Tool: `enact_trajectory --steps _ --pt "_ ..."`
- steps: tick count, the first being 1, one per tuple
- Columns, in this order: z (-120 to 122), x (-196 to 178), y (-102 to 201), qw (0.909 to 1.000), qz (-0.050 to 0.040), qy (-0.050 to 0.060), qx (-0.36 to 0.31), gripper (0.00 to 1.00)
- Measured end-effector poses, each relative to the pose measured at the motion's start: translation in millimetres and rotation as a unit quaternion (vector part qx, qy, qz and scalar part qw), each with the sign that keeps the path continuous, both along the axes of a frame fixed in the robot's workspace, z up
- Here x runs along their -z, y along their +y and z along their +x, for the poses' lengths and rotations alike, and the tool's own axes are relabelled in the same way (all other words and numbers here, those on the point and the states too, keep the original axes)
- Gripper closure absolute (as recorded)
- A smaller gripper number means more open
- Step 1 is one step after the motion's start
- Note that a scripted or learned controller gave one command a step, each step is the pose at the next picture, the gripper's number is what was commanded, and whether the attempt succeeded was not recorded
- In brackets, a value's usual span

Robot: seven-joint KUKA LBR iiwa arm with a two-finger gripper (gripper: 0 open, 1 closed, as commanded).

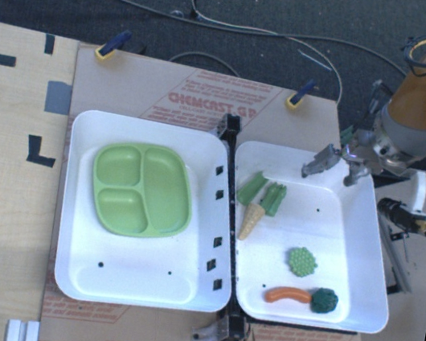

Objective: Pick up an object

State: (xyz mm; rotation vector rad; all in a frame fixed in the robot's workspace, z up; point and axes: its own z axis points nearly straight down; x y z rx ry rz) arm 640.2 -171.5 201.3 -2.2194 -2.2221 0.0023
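nearest us in the right bin (368,311) we count one orange sausage (287,296) touching one dark green broccoli (325,300), one studded green ball (302,261), one cone (251,220) and two green sticks (262,192). one green divided plate (142,190) lies in the left bin (67,254). our gripper (335,171) hovers spread wide, holding nothing.

A robotics lab: cardboard (209,100) clamped to a bench (1,169), two white bins (66,262), loose cables (246,26), tape marks (41,152) and toy food (303,261)
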Motion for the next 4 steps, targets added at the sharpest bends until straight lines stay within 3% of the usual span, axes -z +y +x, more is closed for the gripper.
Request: enact_trajectory --steps 2,3,4 --pt "10.2 101.7 13.6 1.0000 0.0001 0.002 0.000 0.00" --pt "10.6 116.7 14.3 1.0000 -0.0007 -0.001 -0.001 0.00" --pt "11.4 104.9 14.0 1.0000 -0.0017 -0.002 -0.001 1.00"
